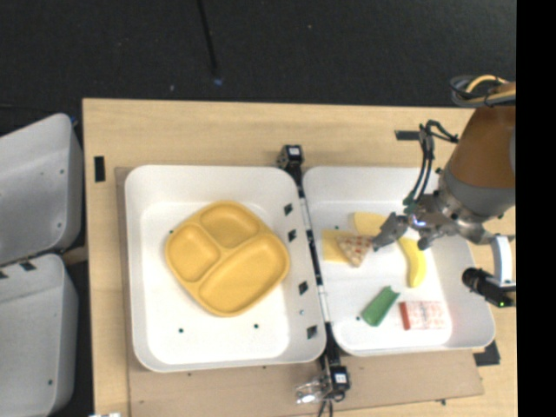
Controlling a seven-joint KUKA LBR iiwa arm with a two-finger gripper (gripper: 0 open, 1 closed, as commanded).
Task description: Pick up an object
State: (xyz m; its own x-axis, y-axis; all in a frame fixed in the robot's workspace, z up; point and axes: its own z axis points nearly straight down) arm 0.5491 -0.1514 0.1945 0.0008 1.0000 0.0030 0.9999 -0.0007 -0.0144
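Several small objects lie in the right bin [347, 181]: a yellow banana [415, 266], a pizza slice [352, 250], a yellow cheese wedge [368, 223], a green block [380, 307] and a red-and-white box [424, 315]. My gripper [405, 234] hangs over the middle of this bin, just above the banana's upper end and right of the pizza slice. It is open. One dark finger [385, 235] reaches toward the pizza slice, the other stands near the banana's top. Nothing is held between them.
The left bin [139, 320] holds a yellow divided plate [228, 256]. A ridge with black clips separates the two bins. The arm's orange band and grey wrist [482, 168] loom over the right bin's far right side.
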